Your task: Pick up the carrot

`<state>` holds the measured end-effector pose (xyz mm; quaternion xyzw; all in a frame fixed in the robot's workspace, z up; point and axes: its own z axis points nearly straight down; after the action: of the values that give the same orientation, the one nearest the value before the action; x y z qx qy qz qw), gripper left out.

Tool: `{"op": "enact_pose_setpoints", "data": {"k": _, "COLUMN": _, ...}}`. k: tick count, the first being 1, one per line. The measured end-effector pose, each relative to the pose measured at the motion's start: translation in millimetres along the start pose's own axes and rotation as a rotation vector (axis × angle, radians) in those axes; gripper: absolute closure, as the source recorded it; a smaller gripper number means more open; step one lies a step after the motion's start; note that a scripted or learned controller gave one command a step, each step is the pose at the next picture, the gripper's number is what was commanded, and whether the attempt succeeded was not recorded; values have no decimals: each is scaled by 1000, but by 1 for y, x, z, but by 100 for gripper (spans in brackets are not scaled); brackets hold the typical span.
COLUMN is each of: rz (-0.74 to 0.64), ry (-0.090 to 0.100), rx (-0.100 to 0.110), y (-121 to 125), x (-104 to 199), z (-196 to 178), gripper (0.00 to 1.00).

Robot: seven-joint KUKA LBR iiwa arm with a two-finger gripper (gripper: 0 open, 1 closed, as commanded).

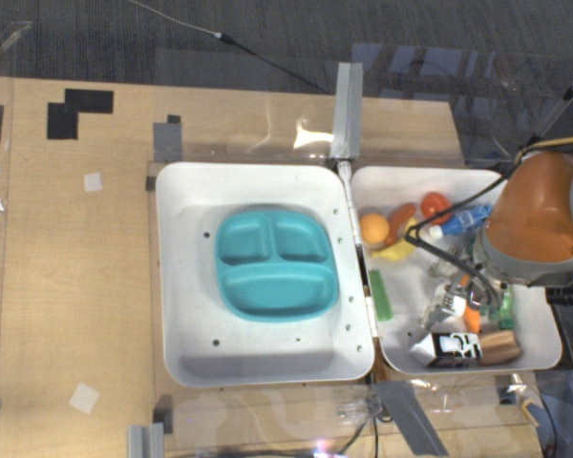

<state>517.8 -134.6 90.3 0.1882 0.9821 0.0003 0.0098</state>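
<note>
Down in the right bin (544, 351), my gripper (449, 305) hangs low over the clutter. Whether my jaws stand apart or together I cannot tell; cables and wrist hide them. The carrot (474, 314), as I judge it, is the small orange piece just beside the gripper, partly covered, near a green bottle (505, 305) and a brown block (499, 347). Likely a light, stiff, smooth toy, so it may slip; best taken across its middle, narrow way. My arm reaches in from the right, orange band (540, 213) above the bin, wrist pitched down. Left bin (186, 332) holds a teal tray (272, 265).
</note>
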Motion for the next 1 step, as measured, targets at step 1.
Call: {"op": "enact_pose_setpoints", "data": {"k": 1, "rz": 286, "ry": 6, "rx": 2, "y": -2, "x": -67, "z": 3, "gripper": 0}}
